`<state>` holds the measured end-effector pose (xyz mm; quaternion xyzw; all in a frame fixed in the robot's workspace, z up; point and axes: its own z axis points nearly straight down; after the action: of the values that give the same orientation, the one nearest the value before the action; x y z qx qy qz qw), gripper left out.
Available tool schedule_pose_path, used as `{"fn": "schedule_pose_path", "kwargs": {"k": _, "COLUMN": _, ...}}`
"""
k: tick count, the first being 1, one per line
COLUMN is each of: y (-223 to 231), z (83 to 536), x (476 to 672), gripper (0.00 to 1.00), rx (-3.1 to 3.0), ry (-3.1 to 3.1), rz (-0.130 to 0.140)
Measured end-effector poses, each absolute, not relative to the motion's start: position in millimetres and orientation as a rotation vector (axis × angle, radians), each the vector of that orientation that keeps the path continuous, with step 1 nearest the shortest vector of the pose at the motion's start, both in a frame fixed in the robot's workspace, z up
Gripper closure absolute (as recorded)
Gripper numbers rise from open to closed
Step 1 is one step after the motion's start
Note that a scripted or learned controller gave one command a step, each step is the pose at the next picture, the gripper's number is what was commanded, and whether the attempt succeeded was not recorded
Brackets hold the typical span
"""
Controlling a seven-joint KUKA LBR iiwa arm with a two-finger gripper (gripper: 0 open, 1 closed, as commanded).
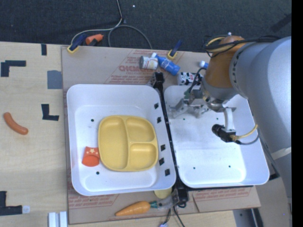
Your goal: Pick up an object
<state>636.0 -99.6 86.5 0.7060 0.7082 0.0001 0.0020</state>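
Grey arm's two-finger gripper (182,107) low in right white bin (213,169), far-left corner; finger state can't tell. Candidates in left white bin (75,126): yellow divided plastic plate (128,142), small orange cup (91,157) touching its left edge. Approach step; next probably relocate over a target.

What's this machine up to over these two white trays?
A grey robot arm reaches in from the right, with its gripper low over the right white bin, near its upper left corner. I can't see anything held in it. The left bin holds a yellow divided plate and a small orange cup beside it. A toy carrot and a sausage lie outside the bins.
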Motion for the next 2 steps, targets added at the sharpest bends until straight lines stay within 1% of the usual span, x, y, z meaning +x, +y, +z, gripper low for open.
{"fn": "schedule_pose_path", "kwargs": {"k": 1, "y": -105, "z": 85, "x": 670.0, "gripper": 0.0, "rx": 2.217, "ry": 2.223, "rz": 0.002}}
{"fn": "schedule_pose_path", "kwargs": {"k": 2, "y": -105, "z": 96, "x": 669.6, "gripper": 1.0, "rx": 2.216, "ry": 2.223, "rz": 0.004}}
